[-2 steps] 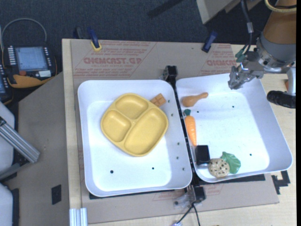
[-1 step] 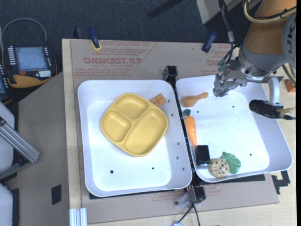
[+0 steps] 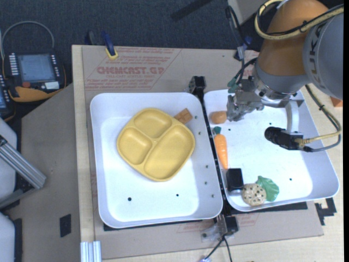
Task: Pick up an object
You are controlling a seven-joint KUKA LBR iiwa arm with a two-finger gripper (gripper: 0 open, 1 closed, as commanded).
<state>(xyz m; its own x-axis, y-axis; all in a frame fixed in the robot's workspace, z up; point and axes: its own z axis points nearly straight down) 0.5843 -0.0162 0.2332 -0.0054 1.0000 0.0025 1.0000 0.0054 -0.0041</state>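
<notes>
Jaws [image 3: 235, 113] in rt bin, just beside orange lump [image 3: 218, 117]

Blue-handled clamp [image 3: 109, 45] on cardboard sheet [image 3: 136, 70], handheld pendant [image 3: 34, 74] at left

Arm [image 3: 305, 42]: grey, reaching in from the right, bent downward at the wrist.
Orange band [image 3: 292, 23]: wrapped above the wrist, facing the camera.
Tool [image 3: 235, 113]: pointing down, low at the arm's left end.

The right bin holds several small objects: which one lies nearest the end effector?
The small orange-brown lump, just left of the end effector; the carrot, black block and cookie lie farther down the bin.
</notes>
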